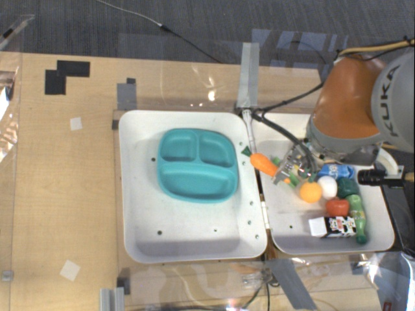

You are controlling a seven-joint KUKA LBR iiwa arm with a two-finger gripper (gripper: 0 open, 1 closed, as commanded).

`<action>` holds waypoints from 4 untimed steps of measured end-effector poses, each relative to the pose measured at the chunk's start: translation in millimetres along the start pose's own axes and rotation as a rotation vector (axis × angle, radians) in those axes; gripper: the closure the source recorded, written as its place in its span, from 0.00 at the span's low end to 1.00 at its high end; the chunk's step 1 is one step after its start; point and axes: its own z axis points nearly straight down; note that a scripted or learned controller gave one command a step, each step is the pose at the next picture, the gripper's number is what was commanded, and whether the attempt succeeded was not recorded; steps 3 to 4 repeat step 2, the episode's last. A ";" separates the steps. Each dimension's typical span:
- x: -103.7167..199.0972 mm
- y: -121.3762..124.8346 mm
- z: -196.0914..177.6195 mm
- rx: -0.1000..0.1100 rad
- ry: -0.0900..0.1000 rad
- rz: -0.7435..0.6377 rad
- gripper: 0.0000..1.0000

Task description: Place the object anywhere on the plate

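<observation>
1. Carrot (pixel 264 164) is seen at the seam between the bins, right of the plate (pixel 196 164).
2. Gripper (pixel 290 170) sits at its right end — grip cannot be told.
3. Likely light, stiff, slippery — best taken mid-body.

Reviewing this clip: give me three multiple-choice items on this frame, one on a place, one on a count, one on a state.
1. Where is the teal plate?
A. left bin
B. right bin
C. bare bench

2. How many compartments does the plate have?
A. one
B. three
C. five

3. How does the carrot lie?
A. on the plate
B. across the edge between the bins
C. outside both bins

Key: 1 A, it sits in the left bin. 2 B, two small ones above one long. 3 B, it spans the divide, beside the gripper.
</observation>
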 end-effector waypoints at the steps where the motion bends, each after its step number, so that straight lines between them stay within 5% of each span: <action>1: 11.4 78.8 0.5 -0.002 0.002 0.155 1.00; 2: 9.8 76.9 0.1 -0.001 0.001 0.157 0.00; 4: 9.8 76.9 0.1 -0.001 0.001 0.157 0.00</action>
